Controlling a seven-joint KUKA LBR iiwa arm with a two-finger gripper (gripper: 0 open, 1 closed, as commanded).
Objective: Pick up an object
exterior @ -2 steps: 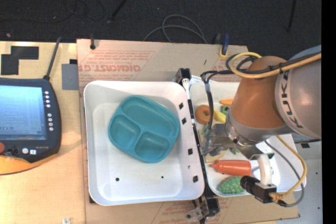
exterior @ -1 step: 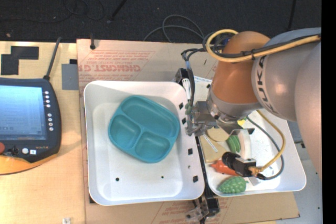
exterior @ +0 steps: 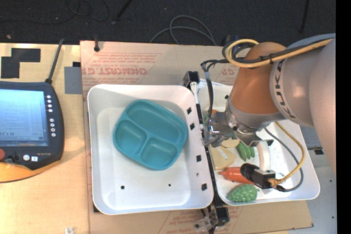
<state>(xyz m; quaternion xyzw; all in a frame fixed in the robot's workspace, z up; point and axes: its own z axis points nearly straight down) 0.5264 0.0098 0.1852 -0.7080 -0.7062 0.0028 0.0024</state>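
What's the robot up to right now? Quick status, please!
Gripper down in the right bin, jaws hidden under the wrist. Nothing seen held. Orange piece and green bumpy piece lie nearby. Teal tray sits in the left bin.

The single camera sits fixed above the desk (exterior: 55, 194) and looks down at a slant on both white bins (exterior: 104, 118), from moderately near.

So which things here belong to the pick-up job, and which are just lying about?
Job:
- arm's gripper, low in the right bin
- green bumpy toy
- orange carrot-like piece
- green pods
- tan flat piece

Lying about:
- teal divided plate in the left bin
- control pendant
- cardboard sheet
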